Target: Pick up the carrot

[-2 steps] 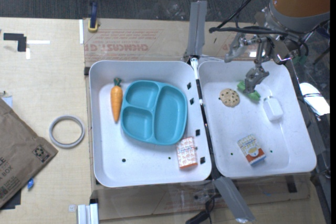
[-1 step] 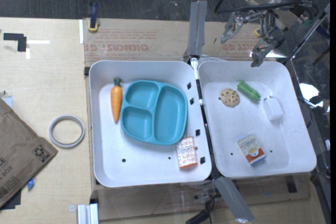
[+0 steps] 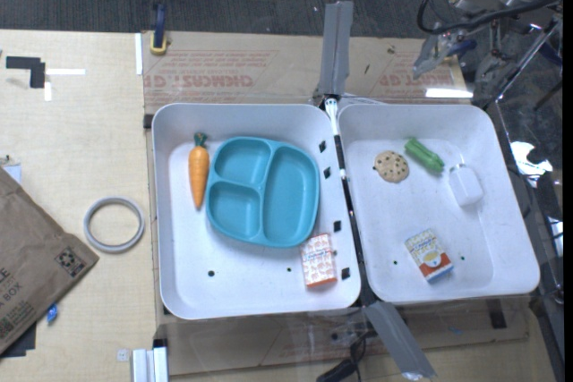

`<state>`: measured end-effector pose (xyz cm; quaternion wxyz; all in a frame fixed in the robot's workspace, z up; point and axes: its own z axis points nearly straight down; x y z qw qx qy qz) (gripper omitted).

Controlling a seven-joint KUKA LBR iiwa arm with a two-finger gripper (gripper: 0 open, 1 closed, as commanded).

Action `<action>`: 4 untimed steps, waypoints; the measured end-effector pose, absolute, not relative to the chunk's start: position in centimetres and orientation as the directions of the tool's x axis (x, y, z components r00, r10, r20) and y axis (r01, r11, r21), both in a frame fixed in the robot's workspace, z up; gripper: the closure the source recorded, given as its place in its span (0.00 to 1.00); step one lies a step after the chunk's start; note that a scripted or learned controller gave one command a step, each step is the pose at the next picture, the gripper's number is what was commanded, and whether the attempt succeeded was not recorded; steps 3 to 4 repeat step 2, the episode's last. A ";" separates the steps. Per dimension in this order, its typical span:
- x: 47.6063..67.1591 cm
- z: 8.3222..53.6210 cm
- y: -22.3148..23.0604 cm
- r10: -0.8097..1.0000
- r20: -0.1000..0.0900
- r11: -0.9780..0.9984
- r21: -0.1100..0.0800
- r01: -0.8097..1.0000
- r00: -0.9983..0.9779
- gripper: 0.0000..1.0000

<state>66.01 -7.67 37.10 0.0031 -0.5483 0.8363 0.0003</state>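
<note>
The carrot (image 3: 198, 175) is orange with a green top and lies lengthwise in the left bin (image 3: 170, 219), close to its left wall. It rests just left of a blue divided plate (image 3: 266, 191). My gripper (image 3: 436, 56) hangs beyond the far rim of the right bin (image 3: 501, 210), high at the upper right. It is far from the carrot, and nothing shows in its grasp.
A small pink carton (image 3: 318, 261) lies at the left bin's near right. The right bin holds a cookie (image 3: 391, 165), a green vegetable (image 3: 423, 155), a white lump (image 3: 466, 186) and a juice carton (image 3: 428, 254). A tape ring (image 3: 114, 223) and a cardboard box (image 3: 36, 264) sit on the bench at left.
</note>
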 end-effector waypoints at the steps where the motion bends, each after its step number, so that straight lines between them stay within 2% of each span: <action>1: 66.0 40.7 -14.9 -0.988 -0.005 0.158 -0.005 -0.987 -0.158 0.00; 2: 66.0 40.8 -13.4 -0.959 -0.005 0.282 0.000 -0.959 -0.282 0.00; 4: 66.0 40.8 -13.4 -0.959 -0.005 0.282 0.000 -0.959 -0.282 0.00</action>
